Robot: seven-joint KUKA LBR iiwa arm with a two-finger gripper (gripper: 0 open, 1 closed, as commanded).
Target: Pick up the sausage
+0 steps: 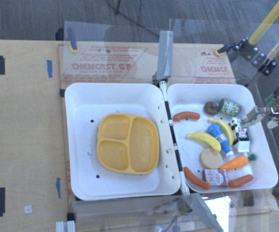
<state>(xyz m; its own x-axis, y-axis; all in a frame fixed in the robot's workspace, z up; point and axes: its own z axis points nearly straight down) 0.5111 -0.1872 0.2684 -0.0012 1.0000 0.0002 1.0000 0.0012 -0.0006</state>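
Camera view:
Sausage (186,115): far left part of the right bin (267,151), lying flat, apart from the bananas (204,139).
Gripper (251,119): at the bin's right edge; whether it is spread or closed, cannot tell.
Writing: red print on the board (105,64) beyond the bins, blurred.
Left bin (76,129): holds a yellow tray (128,143).

You see a yellow divided plate (128,143) in a white bin (81,105), orange-red sausages (186,115), yellow bananas (204,139), an orange carrot (234,163), and a blue bottle (219,137).
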